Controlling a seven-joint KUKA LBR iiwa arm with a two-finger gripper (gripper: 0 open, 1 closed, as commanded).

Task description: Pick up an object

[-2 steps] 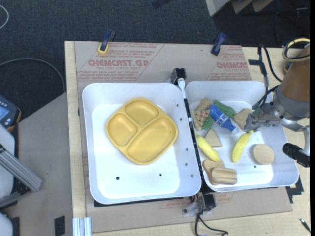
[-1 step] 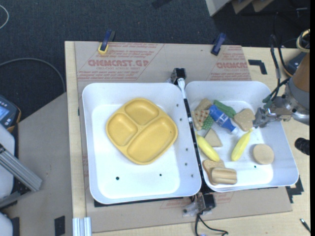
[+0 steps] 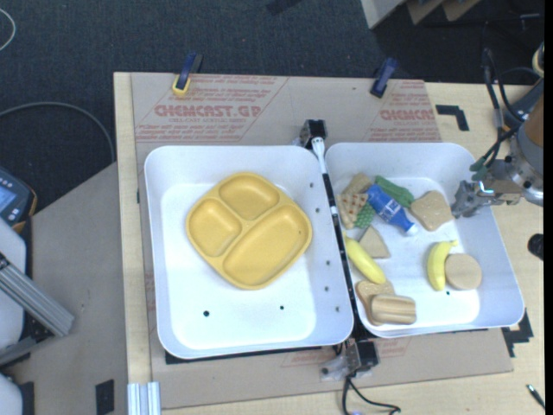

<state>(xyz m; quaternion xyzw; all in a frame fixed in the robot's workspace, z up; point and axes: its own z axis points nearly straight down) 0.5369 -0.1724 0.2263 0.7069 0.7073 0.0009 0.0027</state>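
The right bin (image 3: 492,305) holds several toy foods. Among them are a blue can (image 3: 390,210), a green piece (image 3: 395,188), a tan bread slice (image 3: 430,210) and a waffle cracker (image 3: 352,204). Nearer the front lie a yellow banana (image 3: 365,261), a second banana (image 3: 438,264), a round biscuit (image 3: 464,271) and a bun (image 3: 391,309). My gripper (image 3: 472,197) hangs low over the bin's right side, just right of the bread slice. I see nothing held in it.
In the left bin (image 3: 173,309) sits a yellow divided plate (image 3: 249,229). A black divider strip (image 3: 333,232) runs between the bins. The arm (image 3: 527,145) and its cables come in from the right edge. Clamps (image 3: 183,74) hold the brown board at the back.
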